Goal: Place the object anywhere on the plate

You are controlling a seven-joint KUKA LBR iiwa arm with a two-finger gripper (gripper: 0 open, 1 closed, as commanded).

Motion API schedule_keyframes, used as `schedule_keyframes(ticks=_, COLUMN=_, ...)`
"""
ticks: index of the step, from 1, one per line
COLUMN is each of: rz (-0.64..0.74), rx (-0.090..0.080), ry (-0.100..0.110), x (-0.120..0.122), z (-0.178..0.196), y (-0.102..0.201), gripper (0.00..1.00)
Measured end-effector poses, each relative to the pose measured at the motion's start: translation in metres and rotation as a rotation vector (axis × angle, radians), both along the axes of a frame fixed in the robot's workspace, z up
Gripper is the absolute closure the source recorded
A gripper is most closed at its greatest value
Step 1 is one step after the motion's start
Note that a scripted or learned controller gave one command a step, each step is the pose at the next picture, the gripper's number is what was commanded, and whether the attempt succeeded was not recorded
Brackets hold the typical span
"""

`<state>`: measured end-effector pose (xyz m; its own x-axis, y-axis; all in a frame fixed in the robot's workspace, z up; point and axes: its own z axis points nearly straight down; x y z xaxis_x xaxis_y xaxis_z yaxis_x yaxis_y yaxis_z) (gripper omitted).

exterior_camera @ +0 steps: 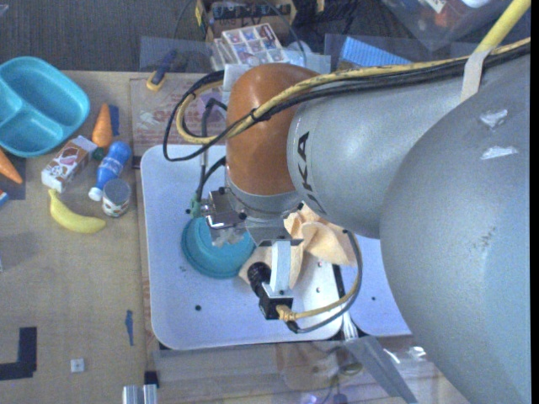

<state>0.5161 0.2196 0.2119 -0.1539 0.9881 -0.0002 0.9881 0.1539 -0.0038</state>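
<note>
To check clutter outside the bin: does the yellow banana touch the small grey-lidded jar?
Apart. The camera view shows bare wood between the yellow banana and the small grey-lidded jar.

Your arm [438, 183] comes in from the right as a broad grey body that takes up much of the frame. It narrows to the orange band [265, 124] above the wrist, which sits near the middle and points steeply downward. Cables run along the arm's top and loop around the wrist. You see the gripper [226, 230] just beneath the wrist housing, low over the worktop; its state cannot be read from here.
</note>
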Motion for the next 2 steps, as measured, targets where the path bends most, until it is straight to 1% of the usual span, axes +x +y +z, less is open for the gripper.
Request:
schedule_keyframes(ticks=1, rz=0.000, rx=0.000, ry=0.000, x=0.000, z=0.000, y=0.000, gripper=0.00)
schedule_keyframes(ticks=2, rz=0.181, rx=0.000, ry=-0.006, x=0.035, z=0.119, y=-0.080, gripper=0.00)
